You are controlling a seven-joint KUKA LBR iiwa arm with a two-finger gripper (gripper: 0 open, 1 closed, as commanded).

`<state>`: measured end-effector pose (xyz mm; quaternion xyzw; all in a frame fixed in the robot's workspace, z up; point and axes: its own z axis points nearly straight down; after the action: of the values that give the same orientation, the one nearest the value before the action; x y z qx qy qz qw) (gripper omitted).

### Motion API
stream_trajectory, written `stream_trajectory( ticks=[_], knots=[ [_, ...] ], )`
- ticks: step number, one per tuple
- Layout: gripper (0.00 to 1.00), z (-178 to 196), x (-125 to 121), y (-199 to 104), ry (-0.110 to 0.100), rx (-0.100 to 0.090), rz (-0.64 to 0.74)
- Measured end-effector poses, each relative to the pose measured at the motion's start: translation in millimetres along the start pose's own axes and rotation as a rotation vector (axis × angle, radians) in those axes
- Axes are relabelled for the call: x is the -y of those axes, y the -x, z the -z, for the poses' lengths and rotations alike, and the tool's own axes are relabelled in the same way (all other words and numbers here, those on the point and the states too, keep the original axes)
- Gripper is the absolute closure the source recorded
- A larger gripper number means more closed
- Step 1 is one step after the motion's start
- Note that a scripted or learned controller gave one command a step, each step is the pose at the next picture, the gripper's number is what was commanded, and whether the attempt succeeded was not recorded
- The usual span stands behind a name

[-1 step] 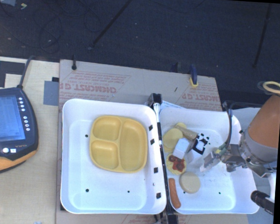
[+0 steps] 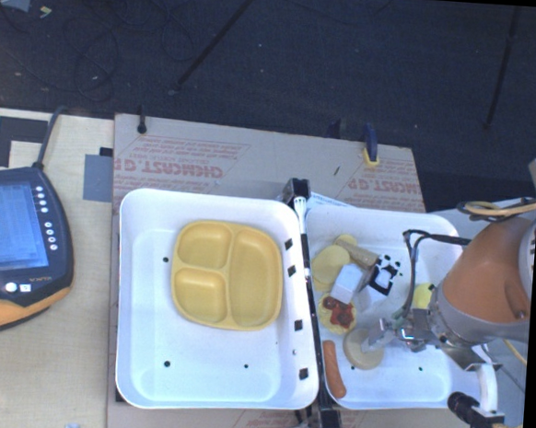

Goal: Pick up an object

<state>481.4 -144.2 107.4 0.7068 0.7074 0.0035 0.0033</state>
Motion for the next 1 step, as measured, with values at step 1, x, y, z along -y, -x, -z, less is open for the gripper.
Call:
stream_trajectory(
  ticks=[1],
  knots=[
    [0.0, 279.7, 1.1, -29.7, 0.007, 0.003, 0.002]
  ],
)
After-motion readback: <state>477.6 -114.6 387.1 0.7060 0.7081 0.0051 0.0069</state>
